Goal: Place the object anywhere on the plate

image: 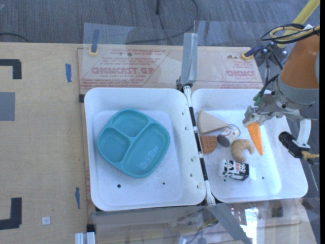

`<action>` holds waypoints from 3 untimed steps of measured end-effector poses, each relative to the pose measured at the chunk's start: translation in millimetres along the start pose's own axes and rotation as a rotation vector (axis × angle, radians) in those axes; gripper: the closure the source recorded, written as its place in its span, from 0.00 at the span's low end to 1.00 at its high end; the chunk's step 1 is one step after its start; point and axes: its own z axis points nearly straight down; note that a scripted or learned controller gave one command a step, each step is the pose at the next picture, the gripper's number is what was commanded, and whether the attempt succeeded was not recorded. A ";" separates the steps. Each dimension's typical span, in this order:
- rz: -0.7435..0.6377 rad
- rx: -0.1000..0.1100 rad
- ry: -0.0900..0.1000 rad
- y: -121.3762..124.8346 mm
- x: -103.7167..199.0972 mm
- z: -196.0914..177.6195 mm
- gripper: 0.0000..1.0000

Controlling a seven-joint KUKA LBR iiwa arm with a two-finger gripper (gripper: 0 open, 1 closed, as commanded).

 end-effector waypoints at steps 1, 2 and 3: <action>-0.154 0.002 0.003 -54.9 54.1 1.5 1.00; -0.184 -0.003 0.001 5.7 106.4 -12.4 1.00; -0.374 0.001 0.003 -19.8 211.9 -32.4 1.00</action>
